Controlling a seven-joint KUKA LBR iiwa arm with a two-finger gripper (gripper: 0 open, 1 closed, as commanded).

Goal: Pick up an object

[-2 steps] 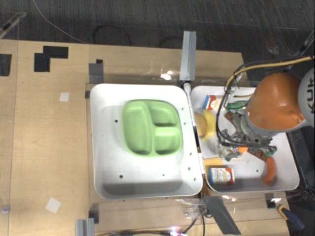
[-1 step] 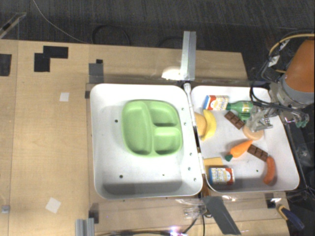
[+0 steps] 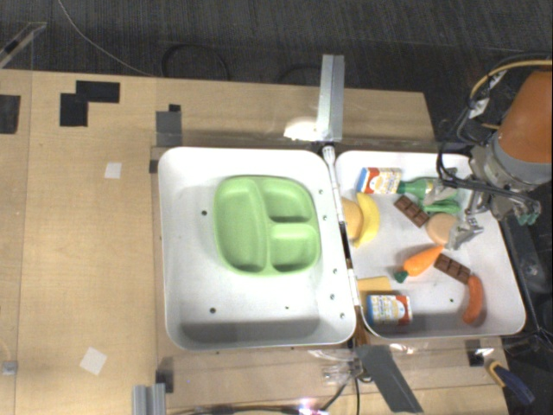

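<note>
My gripper (image 3: 467, 228) hangs over the right bin (image 3: 505, 249), at its right side, under the grey arm with the orange band. It sits just right of a beige round piece (image 3: 439, 228) and above a carrot (image 3: 422, 262). I see nothing held in it. Also in this bin are a banana (image 3: 367, 218), a small carton (image 3: 378, 181), a green bottle (image 3: 429, 188), a brown bar (image 3: 411, 210), a second brown bar (image 3: 455, 269), a sausage (image 3: 473, 302), a yellow block (image 3: 373, 284) and a labelled can (image 3: 387, 309).
The left bin (image 3: 186, 258) holds a green divided plate (image 3: 263, 224). A metal post (image 3: 330, 102) stands behind the wall between the bins. Black cables (image 3: 458, 128) run beside the arm at the right.
</note>
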